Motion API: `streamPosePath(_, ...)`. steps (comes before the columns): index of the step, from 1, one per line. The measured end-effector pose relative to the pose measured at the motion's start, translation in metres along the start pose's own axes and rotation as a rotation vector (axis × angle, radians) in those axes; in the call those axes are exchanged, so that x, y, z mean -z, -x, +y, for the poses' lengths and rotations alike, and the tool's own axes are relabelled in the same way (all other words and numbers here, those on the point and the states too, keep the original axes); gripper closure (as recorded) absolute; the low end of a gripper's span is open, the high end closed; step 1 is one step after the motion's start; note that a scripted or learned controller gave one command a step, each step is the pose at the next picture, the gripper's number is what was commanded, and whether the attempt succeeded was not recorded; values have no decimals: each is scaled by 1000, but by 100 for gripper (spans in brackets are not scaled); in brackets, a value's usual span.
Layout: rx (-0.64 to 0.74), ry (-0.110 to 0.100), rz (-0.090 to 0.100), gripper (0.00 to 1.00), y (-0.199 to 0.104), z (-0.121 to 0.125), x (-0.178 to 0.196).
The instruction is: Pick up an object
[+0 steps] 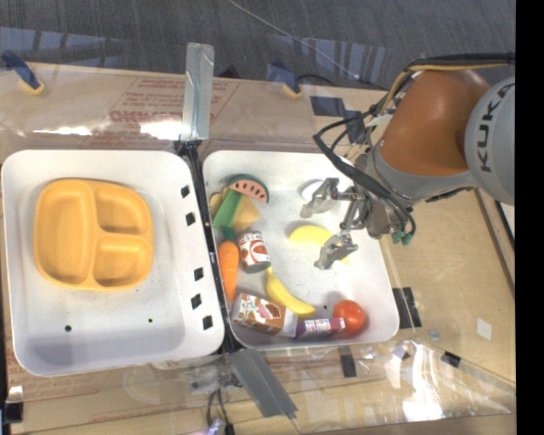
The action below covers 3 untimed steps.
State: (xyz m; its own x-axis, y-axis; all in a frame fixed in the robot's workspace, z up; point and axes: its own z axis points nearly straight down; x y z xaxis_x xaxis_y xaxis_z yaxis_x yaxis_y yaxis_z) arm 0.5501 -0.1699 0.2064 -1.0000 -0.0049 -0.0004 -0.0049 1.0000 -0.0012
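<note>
Wrist and orange band sit highest in view, so nearest the lens; below them the gripper (327, 226) hangs over the right bin (377, 288) with fingers spread wide, nothing between them. One finger (319, 195) is on the far side, the other (336, 248) on the near side, and the lemon (310, 236) sits just left of the gap, touching or almost under the near finger.

Judgement: lemon is the target. To do it well, shift slightly left so the lemon centres between the fingers, descend straight, close slow; round fruit will squirt out if pinched off-centre.

Further left and nearer: banana (288, 295), can (252, 251), carrot (228, 268). Tomato (349, 317) sits near the front wall, clear of the approach. Watermelon slice (247, 188) is far-left. Yellow tray (92, 234) is in the left bin (18, 333), well apart.
</note>
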Motion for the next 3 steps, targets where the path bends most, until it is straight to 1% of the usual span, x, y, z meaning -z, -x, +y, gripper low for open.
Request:
streamPosePath(1, 83, 2, 0, 0, -8, 56, -115)
streamPosePath(2, -18, -1, -12, 0, -34, 72, -112)
streamPosePath(3, -9, -1, -13, 100, -32, 74, -102)
